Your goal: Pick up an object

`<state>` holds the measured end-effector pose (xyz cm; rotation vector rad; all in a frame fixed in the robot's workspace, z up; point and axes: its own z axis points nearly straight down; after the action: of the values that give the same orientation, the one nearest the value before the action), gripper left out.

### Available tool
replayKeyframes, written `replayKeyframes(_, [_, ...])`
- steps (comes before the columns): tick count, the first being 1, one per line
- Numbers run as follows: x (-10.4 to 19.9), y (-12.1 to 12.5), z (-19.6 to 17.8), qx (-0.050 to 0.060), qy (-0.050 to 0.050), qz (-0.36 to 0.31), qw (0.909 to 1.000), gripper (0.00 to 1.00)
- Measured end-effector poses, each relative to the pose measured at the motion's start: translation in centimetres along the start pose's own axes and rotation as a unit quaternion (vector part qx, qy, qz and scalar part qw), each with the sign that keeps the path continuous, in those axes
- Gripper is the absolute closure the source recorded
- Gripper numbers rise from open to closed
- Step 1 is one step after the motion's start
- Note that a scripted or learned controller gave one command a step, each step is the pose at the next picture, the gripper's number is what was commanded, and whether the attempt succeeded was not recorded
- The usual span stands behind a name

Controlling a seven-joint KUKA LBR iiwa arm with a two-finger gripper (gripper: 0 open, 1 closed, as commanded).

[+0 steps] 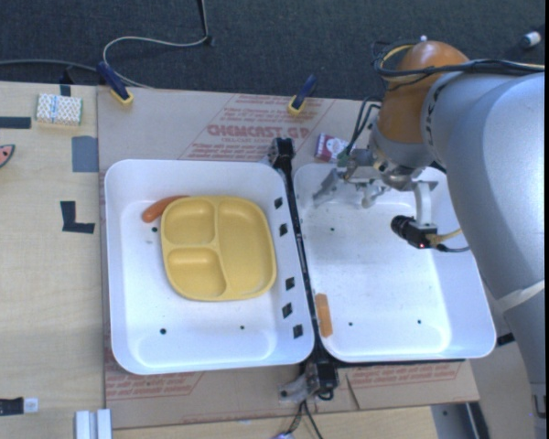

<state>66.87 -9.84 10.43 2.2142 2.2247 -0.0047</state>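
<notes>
The left bin (128, 337) holds a yellow divided plate (218, 247), with an orange sausage-shaped piece (157, 208) against the plate's upper left corner. A small orange stick (323, 315) lies at the left wall of the right bin (457, 337), low down. My gripper (346, 191) hangs over the far left part of the right bin, below the orange wrist band (412, 90). Its two grey fingers (326, 187) stand apart and open, with only white bin floor between them. The orange stick lies well below the gripper, toward the near edge.
A small red and white packet (329, 146) lies on the cardboard just beyond the right bin. Blue and yellow clamps (302, 97) hold the cardboard's far edge. A black unit (414, 230) with a cable hangs off the arm over the right bin. The big grey arm covers the right side.
</notes>
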Motion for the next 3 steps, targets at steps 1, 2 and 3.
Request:
replayKeyframes(1, [0.3,-0.2,1.9,0.0,0.001,0.002,1.0,0.0])
replayKeyframes(2, [0.3,-0.2,0.9,-0.001,0.0,0.002,1.0,1.0])
replayKeyframes(3, [0.3,-0.2,-0.1,-0.001,0.0,0.001,1.0,1.0])
